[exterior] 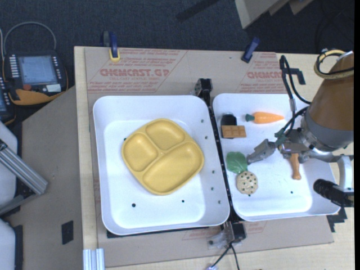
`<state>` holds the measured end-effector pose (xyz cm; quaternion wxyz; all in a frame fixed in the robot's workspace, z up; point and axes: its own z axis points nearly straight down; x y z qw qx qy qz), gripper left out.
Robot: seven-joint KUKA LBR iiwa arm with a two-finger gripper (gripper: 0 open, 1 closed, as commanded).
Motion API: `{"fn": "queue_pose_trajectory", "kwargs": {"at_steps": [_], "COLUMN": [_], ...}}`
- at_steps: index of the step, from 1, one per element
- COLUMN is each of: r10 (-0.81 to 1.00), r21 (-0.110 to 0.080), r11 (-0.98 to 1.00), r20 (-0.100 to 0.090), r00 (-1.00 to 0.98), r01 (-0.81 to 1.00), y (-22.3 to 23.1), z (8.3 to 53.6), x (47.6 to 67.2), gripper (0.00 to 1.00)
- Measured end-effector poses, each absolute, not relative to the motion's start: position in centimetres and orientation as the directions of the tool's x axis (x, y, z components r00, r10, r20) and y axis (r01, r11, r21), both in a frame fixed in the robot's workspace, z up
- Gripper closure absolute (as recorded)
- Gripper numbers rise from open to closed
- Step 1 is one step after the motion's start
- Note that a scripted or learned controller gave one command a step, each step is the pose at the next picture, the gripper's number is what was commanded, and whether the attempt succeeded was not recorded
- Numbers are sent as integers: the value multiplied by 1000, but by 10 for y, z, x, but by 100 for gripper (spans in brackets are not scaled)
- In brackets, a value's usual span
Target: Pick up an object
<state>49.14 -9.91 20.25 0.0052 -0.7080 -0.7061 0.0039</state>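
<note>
The left white bin [107,167] holds a yellow plate [162,156] with three compartments, lying near its middle. In the right white bin [281,207], going rightward from its left wall, a small black block [228,120] sits just above a brown waffle-like piece [233,131], with a green leaf [236,162] and a speckled cookie [246,182] lower down, a toy carrot [266,117] near the top edge, and a brown wooden-handled tool [295,166] farther right. The gripper [264,149] hangs over this bin between leaf and tool, nothing visibly between its fingers, though whether they stand wide or narrow cannot be told from this angle.
</note>
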Motion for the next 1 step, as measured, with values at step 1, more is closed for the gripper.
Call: {"fn": "queue_pose_trajectory", "kwargs": {"at_steps": [1], "r10": [1000], "r21": [0], "r11": [0], "r20": [0], "r00": [0], "r01": [1000], "y": [-99], "z": [208], "x": [494], "gripper": [0]}}
